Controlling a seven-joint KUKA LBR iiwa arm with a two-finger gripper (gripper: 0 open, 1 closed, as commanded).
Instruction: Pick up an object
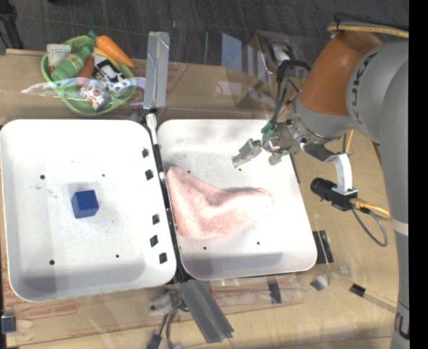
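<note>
Pink cloth lies in the right bin, at seven o'clock from my gripper. Whether my tool is open, I cannot tell. I should descend onto a raised fold.

A blue cube is seen resting flat in the left bin. A crumpled pink cloth is spread across the right bin's floor
</note>
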